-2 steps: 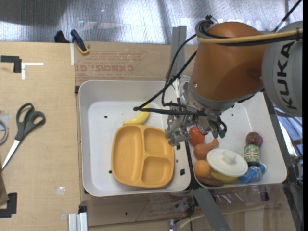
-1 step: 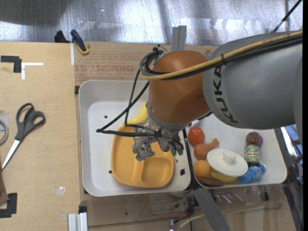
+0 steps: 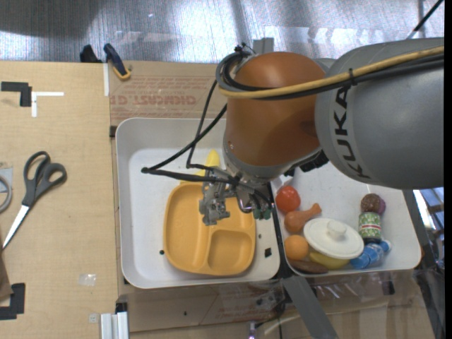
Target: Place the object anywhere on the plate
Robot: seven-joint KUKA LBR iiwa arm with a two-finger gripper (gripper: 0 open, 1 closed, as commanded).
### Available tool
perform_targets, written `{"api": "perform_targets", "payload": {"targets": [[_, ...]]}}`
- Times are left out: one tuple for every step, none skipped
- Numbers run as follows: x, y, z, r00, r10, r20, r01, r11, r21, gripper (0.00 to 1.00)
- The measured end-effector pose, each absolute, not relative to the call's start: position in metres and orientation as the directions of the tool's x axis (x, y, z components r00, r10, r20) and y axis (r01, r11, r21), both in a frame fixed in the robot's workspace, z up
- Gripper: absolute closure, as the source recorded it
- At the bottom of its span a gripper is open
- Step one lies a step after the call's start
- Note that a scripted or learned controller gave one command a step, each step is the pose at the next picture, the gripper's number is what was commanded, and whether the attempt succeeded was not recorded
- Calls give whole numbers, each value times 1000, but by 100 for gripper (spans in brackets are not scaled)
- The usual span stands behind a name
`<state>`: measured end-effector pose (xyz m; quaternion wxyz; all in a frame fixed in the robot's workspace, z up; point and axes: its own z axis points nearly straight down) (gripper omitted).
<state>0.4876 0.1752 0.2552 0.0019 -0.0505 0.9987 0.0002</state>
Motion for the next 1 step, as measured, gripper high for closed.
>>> {"api": "perform_targets", "payload": {"targets": [[488,175,255,-995,-101,-4,-101,995,0,0]]}}
